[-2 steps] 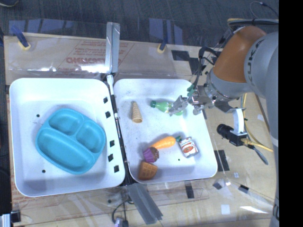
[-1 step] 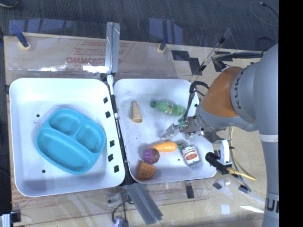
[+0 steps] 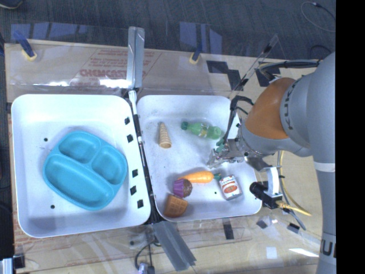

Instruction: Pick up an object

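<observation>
Since the gripper (image 3: pixel 219 154) sits low over the right bin (image 3: pixel 171 104) with its tip a blur of metal, I cannot tell how the fingers stand, nor whether anything is between them. No object is seen to be held.

Landmark: the carrot (image 3: pixel 198 177). The gripper is just above it and a little right, near but seemingly apart. The can (image 3: pixel 229 187) lies just right of the carrot; the purple piece (image 3: pixel 182 186) touches its left end; the brown piece (image 3: pixel 175 205) sits below-left. The cone (image 3: pixel 164 135) is up-left, well apart; the green bottle (image 3: pixel 203 130) is above, beyond the gripper.

Step in hand (judgement): approach or descent for a grasp, with the carrot or can the likeliest target. The next move calls for choosing one, centring over it, and closing without nudging the neighbours, which crowd close.

Count: two bins; six objects in the right bin. Left bin (image 3: pixel 23 153): one blue tray (image 3: pixel 84 169), far left of the carrot.
</observation>
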Controlling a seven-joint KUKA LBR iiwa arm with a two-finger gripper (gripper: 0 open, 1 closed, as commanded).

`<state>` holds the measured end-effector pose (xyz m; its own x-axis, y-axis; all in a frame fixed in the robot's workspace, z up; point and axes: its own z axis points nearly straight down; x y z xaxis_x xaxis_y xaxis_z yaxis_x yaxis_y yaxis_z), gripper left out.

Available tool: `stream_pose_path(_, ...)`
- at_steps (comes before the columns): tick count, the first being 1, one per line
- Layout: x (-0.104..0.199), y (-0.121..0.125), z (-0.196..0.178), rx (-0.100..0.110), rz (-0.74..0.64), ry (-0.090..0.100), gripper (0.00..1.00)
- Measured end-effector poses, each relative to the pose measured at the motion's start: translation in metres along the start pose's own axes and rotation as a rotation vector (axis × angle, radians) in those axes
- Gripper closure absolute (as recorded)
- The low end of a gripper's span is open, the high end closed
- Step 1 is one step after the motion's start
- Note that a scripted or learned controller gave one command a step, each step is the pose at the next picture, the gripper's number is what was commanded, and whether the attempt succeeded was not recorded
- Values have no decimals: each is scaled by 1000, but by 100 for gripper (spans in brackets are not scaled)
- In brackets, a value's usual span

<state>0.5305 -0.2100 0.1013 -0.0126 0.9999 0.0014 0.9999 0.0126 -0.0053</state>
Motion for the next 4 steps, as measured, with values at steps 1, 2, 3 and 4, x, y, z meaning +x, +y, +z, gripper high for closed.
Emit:
stream_pose_path(1,0,0,0,1,0,0,0)
stream_pose_path(2,1,-54,10,-1,5,1,0)
stream_pose_path(3,1,-54,1,0,-1,0,100)
stream_pose_path(4,1,-54,1,-1,-1,0,0)
